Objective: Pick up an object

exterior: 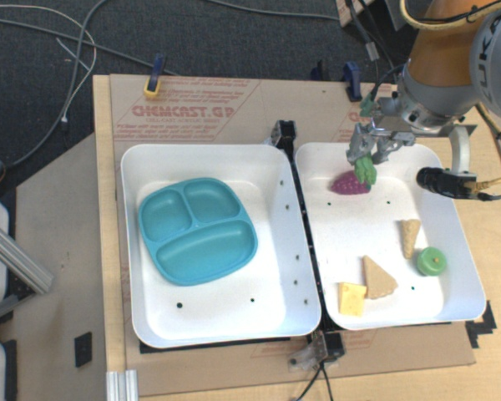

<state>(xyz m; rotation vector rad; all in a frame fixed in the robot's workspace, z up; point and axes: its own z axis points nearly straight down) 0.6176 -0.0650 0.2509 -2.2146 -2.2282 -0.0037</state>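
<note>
Cardboard-topped bench [192, 111] bears two white bins [142, 249] [459, 282] side by side

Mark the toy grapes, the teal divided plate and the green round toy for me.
toy grapes [348, 185], camera view, on the purple cluster.
teal divided plate [199, 230], camera view, on its middle ridge.
green round toy [432, 261], camera view, on its top face.

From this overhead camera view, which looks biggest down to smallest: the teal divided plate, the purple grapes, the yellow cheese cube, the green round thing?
1. teal divided plate
2. purple grapes
3. yellow cheese cube and green round thing: too alike to rank.
</note>
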